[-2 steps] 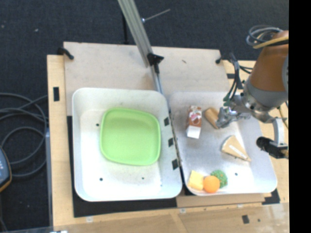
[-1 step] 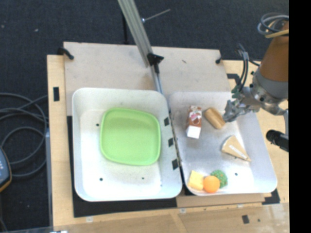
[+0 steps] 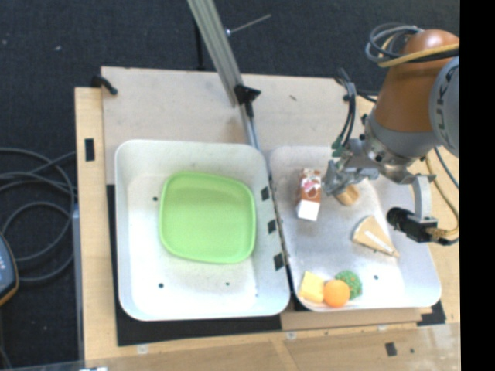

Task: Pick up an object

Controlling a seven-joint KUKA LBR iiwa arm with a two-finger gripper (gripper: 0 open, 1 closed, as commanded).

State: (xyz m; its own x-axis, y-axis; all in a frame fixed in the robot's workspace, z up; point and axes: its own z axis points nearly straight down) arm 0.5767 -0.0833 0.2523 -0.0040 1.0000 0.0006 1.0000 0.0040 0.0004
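Note:
My gripper (image 3: 339, 181) hangs low over the upper part of the right bin (image 3: 410, 280). Just below and right of it lies a small tan round object (image 3: 349, 196), partly covered by the gripper. To its left stands a small jar with a red label (image 3: 311, 182) with a white cube (image 3: 308, 210) at its foot. A pale wedge-shaped piece (image 3: 374, 236) lies lower right. Along the front edge sit a yellow block (image 3: 312, 287), an orange ball (image 3: 336, 294) and a green broccoli-like piece (image 3: 353, 282).
The left bin (image 3: 139, 284) holds a green square plate (image 3: 207, 216). A grey metal bar (image 3: 220, 49) slants down to the seam between the bins. The arm's orange band (image 3: 410, 91) and cables (image 3: 421, 207) overhang the right bin's right side.

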